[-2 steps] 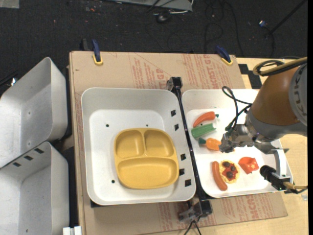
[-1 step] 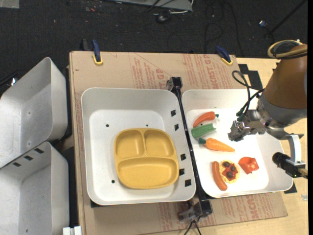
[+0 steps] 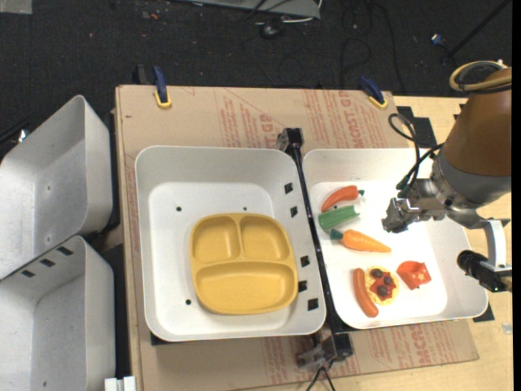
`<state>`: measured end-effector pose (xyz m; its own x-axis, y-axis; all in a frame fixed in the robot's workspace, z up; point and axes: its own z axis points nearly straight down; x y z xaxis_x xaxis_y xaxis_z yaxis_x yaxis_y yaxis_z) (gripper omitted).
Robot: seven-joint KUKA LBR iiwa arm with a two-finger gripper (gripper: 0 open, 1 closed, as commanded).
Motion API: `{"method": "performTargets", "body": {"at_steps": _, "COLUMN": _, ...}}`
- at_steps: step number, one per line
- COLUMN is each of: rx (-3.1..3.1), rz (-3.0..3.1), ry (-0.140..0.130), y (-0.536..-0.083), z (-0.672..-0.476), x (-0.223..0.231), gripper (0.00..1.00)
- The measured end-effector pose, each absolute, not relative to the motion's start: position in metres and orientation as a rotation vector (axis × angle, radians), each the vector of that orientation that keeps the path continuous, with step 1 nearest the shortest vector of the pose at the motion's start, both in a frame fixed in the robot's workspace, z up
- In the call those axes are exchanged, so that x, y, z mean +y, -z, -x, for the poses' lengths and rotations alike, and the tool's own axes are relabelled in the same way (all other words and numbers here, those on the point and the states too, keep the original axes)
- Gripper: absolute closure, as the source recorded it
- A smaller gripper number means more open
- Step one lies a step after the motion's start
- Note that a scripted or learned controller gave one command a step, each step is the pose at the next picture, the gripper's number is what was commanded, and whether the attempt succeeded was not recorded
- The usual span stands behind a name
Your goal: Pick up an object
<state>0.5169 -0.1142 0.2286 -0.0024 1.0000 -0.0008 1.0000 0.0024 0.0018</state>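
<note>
- Camera view: the tool [image 3: 396,216] hangs over the right bin [image 3: 456,300], near its upper middle, just to the right of the toy food. It is dark and small from here, so I cannot tell how it is set, and nothing can be made out in its grip.
- The candidates all lie on the bin floor: a red-orange pepper [image 3: 340,195], a green vegetable [image 3: 339,217] below it, an orange carrot [image 3: 365,241], a sausage [image 3: 364,292], a small pizza piece [image 3: 382,283] and a red chunk [image 3: 413,274].
- The carrot and the green vegetable lie nearest the tool, though apart from it.
- The left bin [image 3: 155,218] holds a yellow divided tray [image 3: 242,261].
- By my reading, the pick is not yet done: nothing is lifted, so choosing, descending, closing and raising all remain.
</note>
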Motion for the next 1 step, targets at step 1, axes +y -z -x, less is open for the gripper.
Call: {"method": "performTargets", "body": {"at_steps": 1, "rx": 2.231, "rz": -2.212, "ry": -0.002, "y": -0.2362, "z": -0.5317, "x": -0.0631, "gripper": 1.00}}
